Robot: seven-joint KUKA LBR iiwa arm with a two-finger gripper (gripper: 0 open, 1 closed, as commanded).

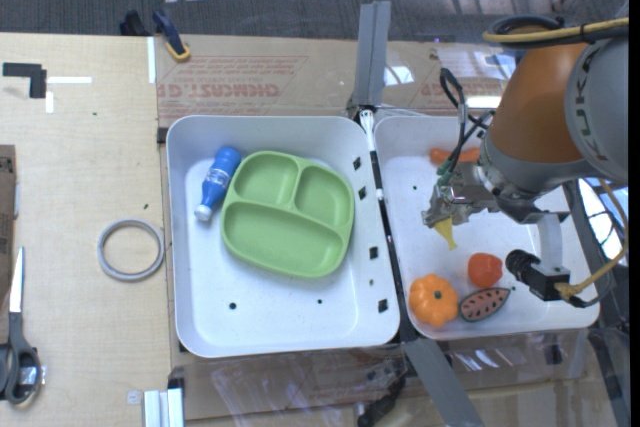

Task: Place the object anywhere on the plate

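Orange-banded arm's hand grips a small yellow object, tapering downward.

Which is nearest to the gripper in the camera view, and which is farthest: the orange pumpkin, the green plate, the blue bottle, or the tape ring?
From the gripper, over the right bin:
1. Orange pumpkin, right bin, just below the gripper.
2. Green plate, middle of the left bin.
3. Blue bottle, left bin, beside the plate's left edge.
4. Tape ring, on the bench, left of both bins.
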